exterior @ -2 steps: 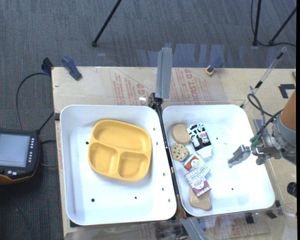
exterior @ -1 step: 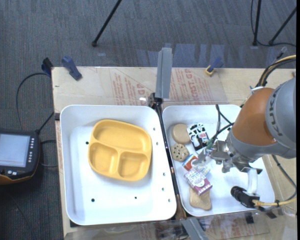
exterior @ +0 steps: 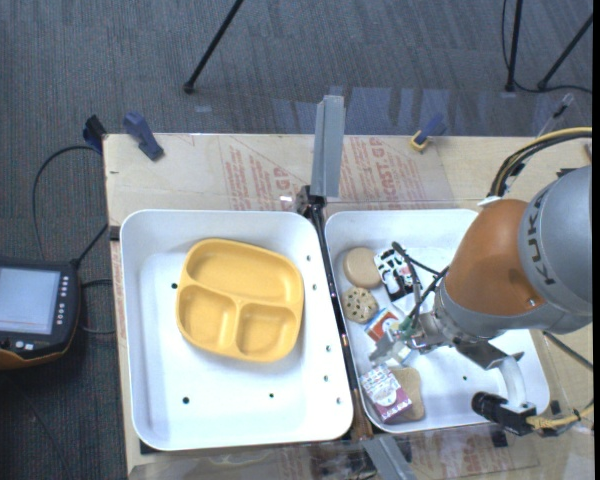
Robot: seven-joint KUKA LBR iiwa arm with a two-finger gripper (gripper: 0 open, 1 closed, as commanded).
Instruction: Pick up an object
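Where the right bin comes nearest the camera, a pink packet is seen lying flat, just nearer than the gripper, with a tan slab touching its side. The packet's print is too small to be read.

Whether the gripper is clenched or released cannot be told, and nothing is clearly seen grasped by it. It is set low among the loose things that could be picked. An orange-and-white packet is found just beside the gripper, on its far side. A little farther, toward the view's left of the gripper, a speckled cookie is laid. Beyond it a round tan disc is placed, with a black-and-white item close by, straight beyond the gripper.

To the view's right of the gripper, the letters "KU" are read on the grey arm, above its orange band.

Well apart from the gripper, to the view's left, a yellow plate with three compartments is held in the left bin. Farther left again, a screen pendant is set on the carpet.

Beyond the gripper, a grey post is raised where the bins meet. Red lettering is printed on the bench board but cannot be made out. Two blue clamps are fixed at the far edge, and tripod legs are seen on the carpet behind.
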